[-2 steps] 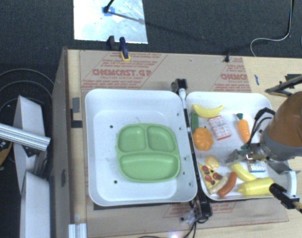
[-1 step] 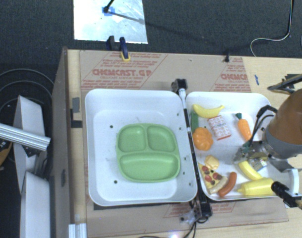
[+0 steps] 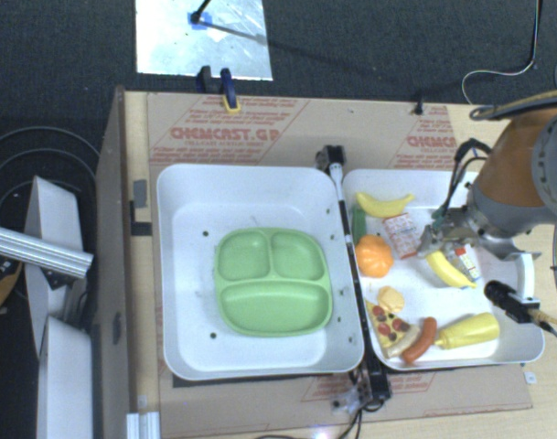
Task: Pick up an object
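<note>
Left bin (image 3: 182, 245): one green divided plate (image 3: 273, 280) lying flat at centre. Right bin (image 3: 525, 346): banana (image 3: 384, 205) at the far edge, orange (image 3: 373, 256) against the left wall, pizza slice (image 3: 393, 323) and sausage (image 3: 422, 338) in the near left corner, yellow bottle (image 3: 468, 330) along the near edge, second banana (image 3: 447, 269) at centre. End effector (image 3: 443, 240) sits low over the second banana, possibly touching it; cannot tell how its fingers stand.

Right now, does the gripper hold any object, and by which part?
It cannot be told: the gripper sits low in the right bin, beside a banana, and a hold is unclear.
</note>
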### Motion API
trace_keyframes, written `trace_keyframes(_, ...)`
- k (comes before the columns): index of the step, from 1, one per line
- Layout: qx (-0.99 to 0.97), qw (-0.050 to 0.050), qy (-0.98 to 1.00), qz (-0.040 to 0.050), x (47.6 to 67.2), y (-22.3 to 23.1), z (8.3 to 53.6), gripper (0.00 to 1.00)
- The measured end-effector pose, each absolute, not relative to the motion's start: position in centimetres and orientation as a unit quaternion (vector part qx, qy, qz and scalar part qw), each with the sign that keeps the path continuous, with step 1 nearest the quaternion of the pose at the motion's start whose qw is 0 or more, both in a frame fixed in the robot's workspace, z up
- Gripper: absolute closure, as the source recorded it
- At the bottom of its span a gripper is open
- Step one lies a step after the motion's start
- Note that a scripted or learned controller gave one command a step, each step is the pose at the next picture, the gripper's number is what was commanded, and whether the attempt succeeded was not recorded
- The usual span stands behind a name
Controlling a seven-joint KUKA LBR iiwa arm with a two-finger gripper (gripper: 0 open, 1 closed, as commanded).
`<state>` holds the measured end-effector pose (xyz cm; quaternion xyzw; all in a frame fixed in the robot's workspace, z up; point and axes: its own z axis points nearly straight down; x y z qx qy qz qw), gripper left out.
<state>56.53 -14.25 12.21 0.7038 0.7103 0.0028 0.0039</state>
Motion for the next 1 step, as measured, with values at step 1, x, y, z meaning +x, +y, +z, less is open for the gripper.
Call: trace_keyframes(1,0.702,0.0,0.712,0.0037,53.6,-3.3,18.8,1.0)
